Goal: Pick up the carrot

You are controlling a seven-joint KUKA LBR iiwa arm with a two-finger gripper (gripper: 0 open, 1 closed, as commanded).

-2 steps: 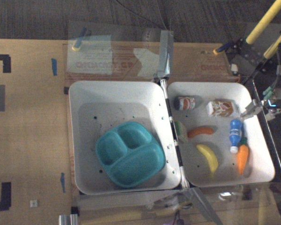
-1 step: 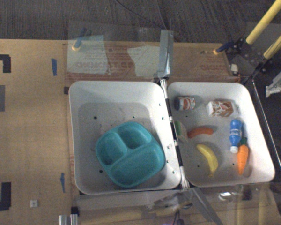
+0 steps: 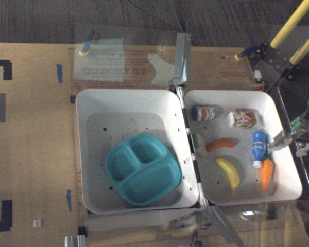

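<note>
Small orange plastic carrot [image 3: 267,174] w/ green top lies near lower-right corner of the right white bin [image 3: 286,130], long axis approx vertical in frame, just below-right of a blue-capped white bottle [image 3: 258,149]. Gripper [image 3: 279,140] sits just above it at frame's right edge — can't tell its opening or hold.

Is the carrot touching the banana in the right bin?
Apart. The camera view shows bare white bin floor between the carrot and the banana.

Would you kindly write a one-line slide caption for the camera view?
Carrot lies beside a blue bottle in the right bin; a teal divided plate sits in the left bin.
</note>
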